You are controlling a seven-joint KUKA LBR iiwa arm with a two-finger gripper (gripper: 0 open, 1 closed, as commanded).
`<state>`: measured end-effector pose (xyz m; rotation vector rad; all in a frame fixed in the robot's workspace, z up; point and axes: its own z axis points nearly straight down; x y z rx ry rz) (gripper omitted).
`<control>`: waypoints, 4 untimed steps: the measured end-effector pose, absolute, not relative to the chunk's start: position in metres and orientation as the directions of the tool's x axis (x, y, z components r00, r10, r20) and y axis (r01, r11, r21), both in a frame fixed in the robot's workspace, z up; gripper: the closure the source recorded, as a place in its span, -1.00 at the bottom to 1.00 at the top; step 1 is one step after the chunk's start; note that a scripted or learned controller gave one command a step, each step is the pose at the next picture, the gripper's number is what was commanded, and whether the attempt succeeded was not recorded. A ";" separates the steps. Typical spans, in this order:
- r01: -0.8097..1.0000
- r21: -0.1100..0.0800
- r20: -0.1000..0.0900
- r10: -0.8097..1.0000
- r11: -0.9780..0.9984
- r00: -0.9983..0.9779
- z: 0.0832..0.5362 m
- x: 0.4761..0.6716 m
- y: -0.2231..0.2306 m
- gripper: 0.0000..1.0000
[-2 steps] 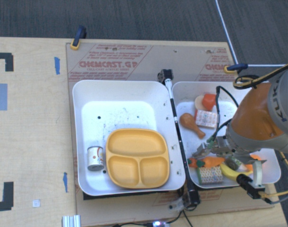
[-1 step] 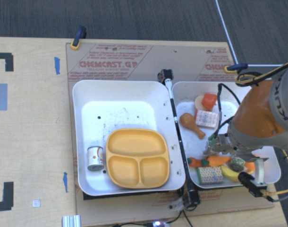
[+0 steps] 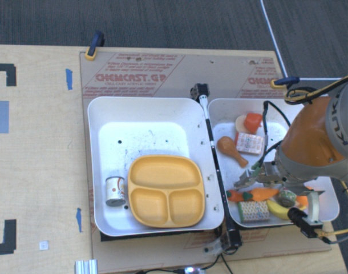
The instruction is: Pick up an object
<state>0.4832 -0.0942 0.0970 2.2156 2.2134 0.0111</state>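
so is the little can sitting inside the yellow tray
No, the can lies on the left bin's floor just beside the yellow tray, outside its rim.

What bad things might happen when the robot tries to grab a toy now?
The pincer hangs over a crowded pile: the carrot, banana and drumstick lie close together, so it might pinch two toys or push one aside. It is also near the right bin wall and might bump it.

light: bright, even, from above | glare: white floor of left bin washed out | shadows: soft, short, under yellow tray | focus: mildly soft throughout, small items at lower right indistinct
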 end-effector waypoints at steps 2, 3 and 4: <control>1.000 0.010 -0.001 1.000 0.000 0.000 0.097 0.482 -0.094 1.00; 1.000 0.010 -0.003 1.000 -0.001 0.001 0.097 0.482 -0.095 -1.00; 1.000 0.010 -0.005 1.000 -0.003 0.003 0.087 0.482 -0.100 -1.00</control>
